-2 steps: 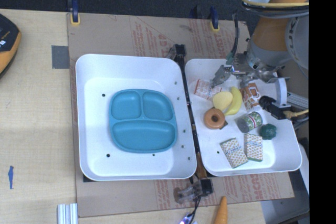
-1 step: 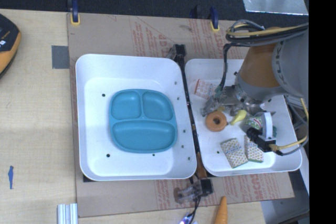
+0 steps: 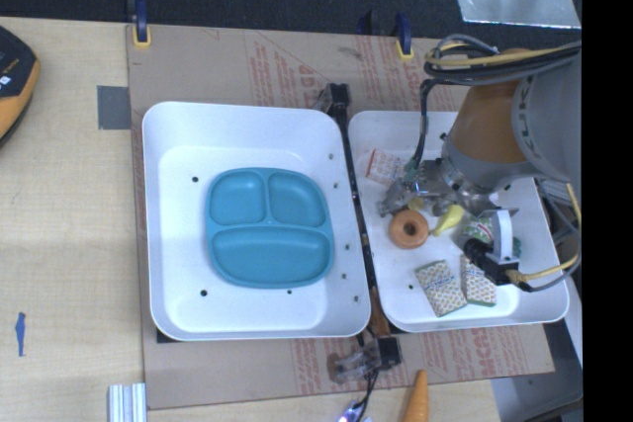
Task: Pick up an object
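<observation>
Several small things lay in the right bin (image 3: 554, 311), close around the arm's working end. A brown ring-shaped object (image 3: 408, 229), like a little doughnut, sat just below and a touch left of the gripper (image 3: 427, 191), near it but not visibly gripped. A yellow piece (image 3: 450, 216) lay right beside the fingers on their lower right, partly under the wrist. Two patterned flat packets (image 3: 441, 288) rested side by side farther below, near the bin's front wall. A small red-and-white wrapper (image 3: 381, 165) lay up and to the left of the fingers. How far the fingers stood apart could not be made out; the metal parts blurred together under the grey arm (image 3: 544, 124) with its orange band (image 3: 485, 124), and nothing was plainly between them.

Well off to the left, the other bin (image 3: 168, 212) held a blue divided plate (image 3: 269, 226). Both bins rested on the tabletop (image 3: 69, 212).
</observation>
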